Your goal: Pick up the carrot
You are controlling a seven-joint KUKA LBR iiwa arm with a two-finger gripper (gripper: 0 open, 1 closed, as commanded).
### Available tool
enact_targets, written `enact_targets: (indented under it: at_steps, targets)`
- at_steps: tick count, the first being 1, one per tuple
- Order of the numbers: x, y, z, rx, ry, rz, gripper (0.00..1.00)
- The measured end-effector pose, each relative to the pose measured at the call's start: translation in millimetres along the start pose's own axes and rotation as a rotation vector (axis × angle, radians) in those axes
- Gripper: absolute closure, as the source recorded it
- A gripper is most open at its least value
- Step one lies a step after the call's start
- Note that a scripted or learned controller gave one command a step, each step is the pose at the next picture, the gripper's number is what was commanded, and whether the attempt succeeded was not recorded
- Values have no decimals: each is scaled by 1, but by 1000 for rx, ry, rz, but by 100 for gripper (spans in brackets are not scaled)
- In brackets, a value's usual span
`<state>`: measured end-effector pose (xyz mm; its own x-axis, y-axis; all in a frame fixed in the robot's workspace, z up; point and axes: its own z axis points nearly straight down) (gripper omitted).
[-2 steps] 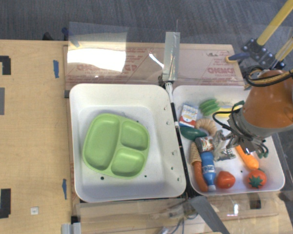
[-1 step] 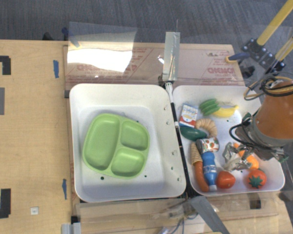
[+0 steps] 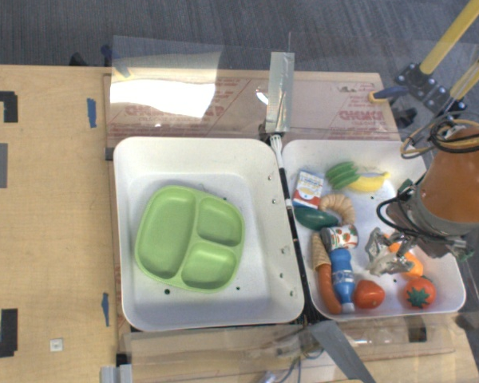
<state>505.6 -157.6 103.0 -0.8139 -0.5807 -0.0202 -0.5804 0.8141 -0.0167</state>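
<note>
Camera view: The arm (image 3: 455, 190) reaches in from 3 o'clock and hangs over the right bin (image 3: 457, 287), its orange band covering the bin's right side. The gripper (image 3: 385, 255) sits low among the toys at about 4 o'clock in that bin. The carrot (image 3: 409, 262), a small orange piece, lies just beside the gripper on its 3 o'clock side and seems to touch it. Whether the pincer is spread, closed or pinching the carrot cannot be told at this size and angle.

A tomato (image 3: 369, 294) lies at 7 o'clock from the gripper. An orange fruit (image 3: 419, 294) with a green top lies at 5 o'clock from it, near the bin's front wall. Along the bin's left side a bottle (image 3: 342, 270), a cone (image 3: 320, 250) and a red sausage (image 3: 327, 290) lie close together. A cucumber (image 3: 315, 218) and a pretzel (image 3: 341, 206) lie at 12 o'clock from those. At the bin's 11 o'clock corner a carton (image 3: 309, 187) lies near a green pepper (image 3: 342, 174) and a banana (image 3: 371, 183).

The left bin (image 3: 128, 214) holds a green plate (image 3: 190, 238) with three compartments, set toward its 7 o'clock side, well apart from the arm.
</note>
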Motion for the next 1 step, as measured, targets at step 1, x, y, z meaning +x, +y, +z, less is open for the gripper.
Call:
enact_targets:
  at_steps: [1]
  targets:
    - [4,-13,12,-16,4,-660,100]
